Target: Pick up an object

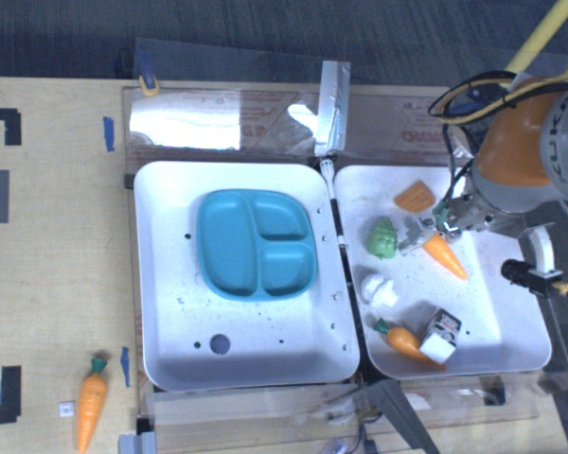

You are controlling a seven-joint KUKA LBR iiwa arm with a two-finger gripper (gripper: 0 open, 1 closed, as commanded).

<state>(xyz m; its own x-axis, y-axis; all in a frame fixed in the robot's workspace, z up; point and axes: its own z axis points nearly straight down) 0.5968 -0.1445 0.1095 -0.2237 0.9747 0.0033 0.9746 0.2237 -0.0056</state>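
Over the right bin [525, 343], the end effector [445, 223] hangs low among a tight group of toy foods: an orange carrot [446, 255] lies just near of its tip, an orange wedge-shaped piece [416, 198] just to the far left, and a green lumpy vegetable [382, 238] further left. I cannot tell whether the end effector is open or closed, since the wrist and cabling cover it from above, and nothing is visibly held. The likeliest target, in my judgement, is the carrot, which rests slanted on the bin floor touching or nearly touching the tip.

What could go wrong: the carrot is tapered and smooth, so a pinch near its narrow end could squeeze it out sideways; a descent slightly off-centre could push it away instead of straddling it; and the close neighbours could get nudged or caught too.

The grey arm reaches in from the right, its orange band [516, 149] above the wrist, wrist pointed down and leftward. Elsewhere, a second carrot [404, 340], a small white piece [380, 291] and a black-and-white block [442, 333] lie nearer in the same bin; the left bin [161, 253] holds a blue divided plate [257, 244]
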